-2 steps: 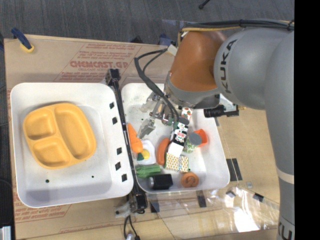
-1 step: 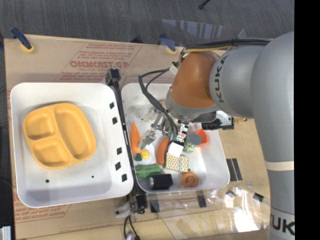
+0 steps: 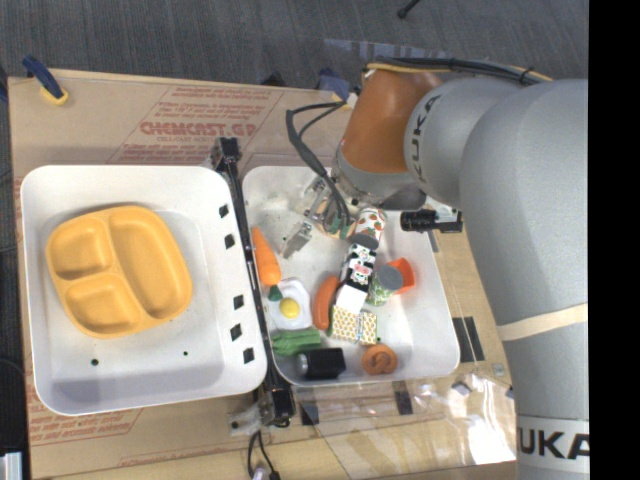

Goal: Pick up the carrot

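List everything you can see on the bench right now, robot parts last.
bins: 2, white, side by side on the bench
divided plate: 1, yellow, in the left bin
carrot: 1, orange, right bin, along its left wall
fried egg: 1, white and yellow, below the carrot
green vegetable: 1, green, right bin, near the front
black block: 1, black, front of the right bin
cartons: several, patterned, middle of the right bin
arm: 1, grey with an orange band, from the right
gripper: 1, metal, over the right bin's back
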